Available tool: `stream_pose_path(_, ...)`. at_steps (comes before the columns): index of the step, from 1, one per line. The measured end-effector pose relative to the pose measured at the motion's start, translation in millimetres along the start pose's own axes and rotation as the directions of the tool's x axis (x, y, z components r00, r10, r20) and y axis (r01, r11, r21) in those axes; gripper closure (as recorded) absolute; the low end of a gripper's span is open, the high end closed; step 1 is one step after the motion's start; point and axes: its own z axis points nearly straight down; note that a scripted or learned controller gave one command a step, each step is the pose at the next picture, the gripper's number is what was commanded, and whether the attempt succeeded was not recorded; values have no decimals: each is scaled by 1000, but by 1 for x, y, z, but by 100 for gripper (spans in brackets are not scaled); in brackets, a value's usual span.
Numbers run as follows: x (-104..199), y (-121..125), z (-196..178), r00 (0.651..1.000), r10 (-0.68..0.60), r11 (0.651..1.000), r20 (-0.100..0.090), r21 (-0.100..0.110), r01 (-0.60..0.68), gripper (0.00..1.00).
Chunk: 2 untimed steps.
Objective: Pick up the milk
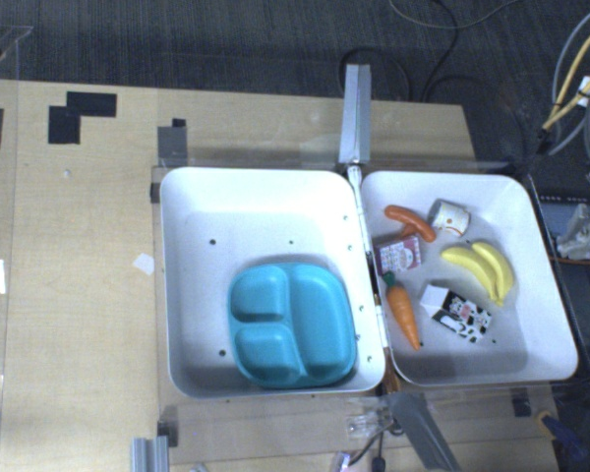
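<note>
While I watch from the overhead camera, the milk, a white carton with black patches, lies on its side in the right bin, towards that bin's near edge and roughly midway across it; I cannot tell whether the pincer is open or closed. Just left of the carton a carrot lies lengthwise beside the bin's left wall, close to the milk but apart from it; behind the carton, towards the right wall, a pair of bananas curves past its far corner, near but seemingly not touching. A small reddish packet sits behind the carrot's green end; further back an orange-red sausage lies aslant, and a white can rests on its side towards the far edge. Nothing lies on top of the carton; the floor of the bin on its near and right sides is bare. The left bin holds a blue divided plate near its near right corner; both bins stand side by side on the pale wooden tabletop.
</note>
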Motion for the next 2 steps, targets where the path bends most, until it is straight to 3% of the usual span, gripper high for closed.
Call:
stream_pose_path(1, 23, 31, -37, 880, -475, 880, 0, -1, 475, 100)
stream_pose_path(2, -8, -33, 26, 899, -439, 899, 3, -3, 439, 100)
